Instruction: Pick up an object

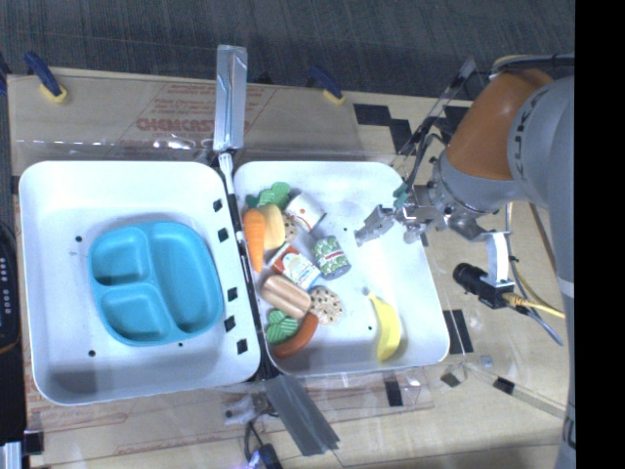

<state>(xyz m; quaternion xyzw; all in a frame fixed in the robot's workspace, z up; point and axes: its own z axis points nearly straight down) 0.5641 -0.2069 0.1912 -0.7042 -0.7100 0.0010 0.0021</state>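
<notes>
Tool point(376, 225) hovers over bare floor of the right bin point(415, 262), grip state unclear. Toy food lies heaped at left, banana point(387, 326) apart nearby, easiest target.

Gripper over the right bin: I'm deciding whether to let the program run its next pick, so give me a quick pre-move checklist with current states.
1. Gripper is above the right bin, not over the rim: ok.
2. Nothing between its fingers: ok, none seen.
3. Finger opening: cannot tell, too small and blurred.
4. A target stands apart from the pile: ok, the banana lies alone near the front right corner.
5. Small can free to grasp: not ok, it sits against the crowded toys.
6. Blue tray in the left bin is out of the arm's way: ok.
</notes>
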